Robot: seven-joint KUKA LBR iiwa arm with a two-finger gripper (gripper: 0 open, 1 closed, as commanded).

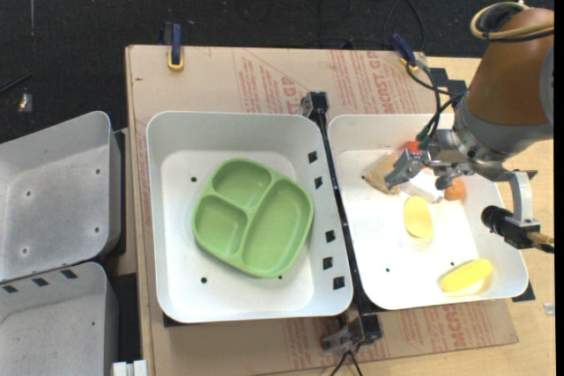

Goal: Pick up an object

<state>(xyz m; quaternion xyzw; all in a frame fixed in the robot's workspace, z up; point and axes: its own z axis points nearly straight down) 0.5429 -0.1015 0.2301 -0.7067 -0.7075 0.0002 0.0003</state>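
The bench [229, 75] carried two white bins; the left bin [167, 189] held a green divided plate [254, 216]. The arm [515, 79] reached over the right bin [379, 277], with its gripper [421, 172] low above a tan object [381, 176]. Whether the fingers were spread or pressed together, I cannot tell. A yellow oval piece [419, 218] lay just below the gripper, toward the front, its long axis running front to back. Another yellow piece [466, 276] and a small orange one [454, 189] lay nearby.
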